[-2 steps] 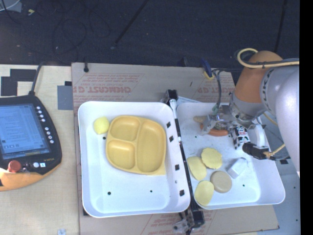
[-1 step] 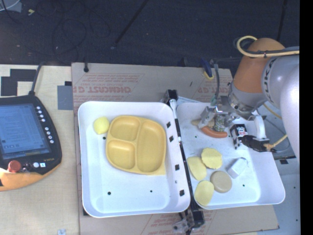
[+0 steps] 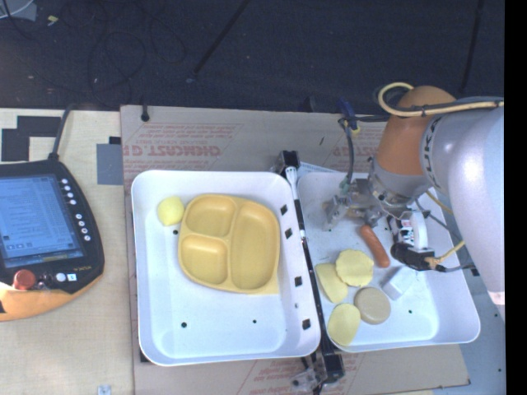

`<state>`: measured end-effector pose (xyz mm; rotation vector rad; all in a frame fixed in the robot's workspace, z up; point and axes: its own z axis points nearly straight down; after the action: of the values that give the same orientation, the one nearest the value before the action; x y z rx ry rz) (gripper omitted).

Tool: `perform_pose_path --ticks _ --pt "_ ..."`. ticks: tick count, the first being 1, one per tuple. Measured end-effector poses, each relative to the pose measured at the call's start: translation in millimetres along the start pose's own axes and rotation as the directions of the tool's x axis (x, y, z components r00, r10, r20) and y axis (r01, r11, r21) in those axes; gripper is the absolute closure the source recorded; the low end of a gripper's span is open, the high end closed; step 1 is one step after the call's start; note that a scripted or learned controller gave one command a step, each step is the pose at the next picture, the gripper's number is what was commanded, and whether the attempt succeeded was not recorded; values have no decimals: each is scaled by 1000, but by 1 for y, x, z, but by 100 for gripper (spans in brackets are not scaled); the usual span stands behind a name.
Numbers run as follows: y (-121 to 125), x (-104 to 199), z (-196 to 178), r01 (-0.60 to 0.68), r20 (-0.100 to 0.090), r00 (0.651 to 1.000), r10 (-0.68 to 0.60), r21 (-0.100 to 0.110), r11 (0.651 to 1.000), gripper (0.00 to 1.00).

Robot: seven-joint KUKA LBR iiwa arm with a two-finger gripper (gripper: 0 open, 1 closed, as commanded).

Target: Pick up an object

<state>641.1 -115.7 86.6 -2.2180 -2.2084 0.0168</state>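
My gripper (image 3: 352, 206) hangs low over the far part of the right bin (image 3: 449, 323), under the orange wrist band. Just to its right and nearer lies an orange sausage-shaped piece (image 3: 375, 246), apart from the gripper as far as I can see. In front of it are three yellow slices (image 3: 354, 267), (image 3: 331, 283), (image 3: 344, 324) and a beige disc (image 3: 372, 306). A small grey block (image 3: 394, 285) rests beside them. The arm hides the bin's far right corner.
The left bin (image 3: 214, 327) holds a yellow divided plate (image 3: 230, 242) and a small yellow ball (image 3: 170, 211) at its far left. A teach pendant (image 3: 41, 229) lies on the bench to the left. A black cable end (image 3: 416, 258) dangles by the sausage.
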Motion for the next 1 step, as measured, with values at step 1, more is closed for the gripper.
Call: perform_pose_path --ticks 1 --pt "3 -54 -63 1 4 1000 -1 -20 1000 0"
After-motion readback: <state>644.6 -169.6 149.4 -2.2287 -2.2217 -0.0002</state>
